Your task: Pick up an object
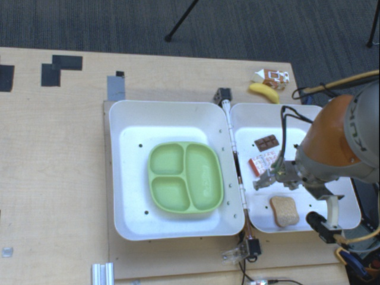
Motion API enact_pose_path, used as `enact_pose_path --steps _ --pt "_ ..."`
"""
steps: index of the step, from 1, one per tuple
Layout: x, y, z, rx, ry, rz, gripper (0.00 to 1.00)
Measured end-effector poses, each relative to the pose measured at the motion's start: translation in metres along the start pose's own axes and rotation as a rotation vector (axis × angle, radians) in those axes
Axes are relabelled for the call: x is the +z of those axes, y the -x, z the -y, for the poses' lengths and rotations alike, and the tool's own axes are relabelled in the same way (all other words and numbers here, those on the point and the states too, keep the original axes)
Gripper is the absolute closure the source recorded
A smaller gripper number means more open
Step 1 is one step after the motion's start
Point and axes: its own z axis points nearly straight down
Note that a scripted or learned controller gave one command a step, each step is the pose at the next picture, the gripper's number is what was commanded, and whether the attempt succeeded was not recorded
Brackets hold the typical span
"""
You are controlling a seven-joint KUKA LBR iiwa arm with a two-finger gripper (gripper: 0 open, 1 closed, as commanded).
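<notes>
Camera view: the gripper [268, 179], whose grip I cannot tell, hovers mid right bin [249, 218] above the red packet [262, 161]; next, descend squarely.

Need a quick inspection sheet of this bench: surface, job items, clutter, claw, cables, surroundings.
Surface: wooden bench bearing left bin and right bin, side by side.
Job's things: green divided plate in left bin; tan sponge-like block, brown chocolate-like bar and red-and-white packet in right bin.
Clutter: banana and small carton on the bench behind the right bin.
Claw: claw low over the right bin, beside the packet; grip state unclear.
Cables: black cable looping by the arm; wires at the front edge.
Surroundings: dark carpet.
</notes>
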Motion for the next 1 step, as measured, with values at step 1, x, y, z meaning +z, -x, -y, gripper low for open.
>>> enact_pose_path --steps 1 --pt "0.0318 0.0056 0.0046 0.007 -0.010 0.000 0.00"
